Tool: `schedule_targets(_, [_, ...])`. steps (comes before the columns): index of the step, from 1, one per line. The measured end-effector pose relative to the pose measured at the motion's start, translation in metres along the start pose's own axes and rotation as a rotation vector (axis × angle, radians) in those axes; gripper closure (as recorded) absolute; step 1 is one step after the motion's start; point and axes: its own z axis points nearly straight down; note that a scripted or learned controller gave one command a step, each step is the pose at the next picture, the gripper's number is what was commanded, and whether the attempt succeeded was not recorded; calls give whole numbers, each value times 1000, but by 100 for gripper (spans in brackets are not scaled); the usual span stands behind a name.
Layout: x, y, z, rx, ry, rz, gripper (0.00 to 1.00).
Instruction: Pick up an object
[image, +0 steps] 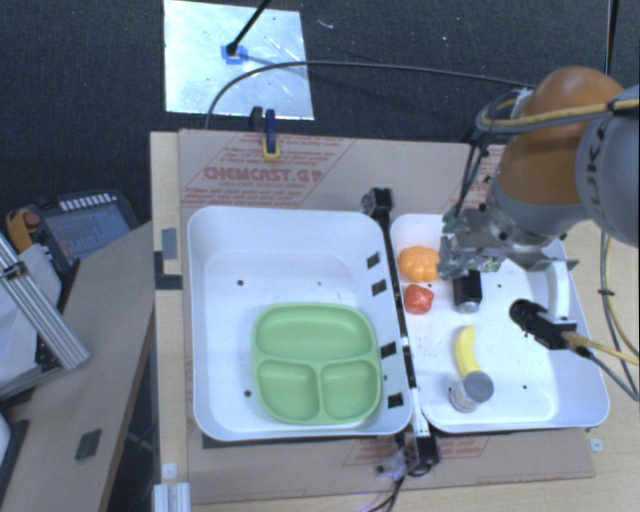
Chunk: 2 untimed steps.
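My gripper hangs low over the back of the right bin, under the grey and orange arm. A small dark block sits right at its lower end, and I cannot tell whether it is held. An orange fruit-like lump lies just left of the gripper. A small red piece rests in front of that lump. Nearer the front lies a yellow banana with a grey can at its near end.
The left bin holds a green divided plate in its front half. A black divider strip runs between the two bins. A teach pendant and a metal rail sit off the bench to the left.
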Motion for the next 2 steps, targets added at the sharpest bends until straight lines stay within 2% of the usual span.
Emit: schedule_targets(2, [117,22,4,0,0,0,100])
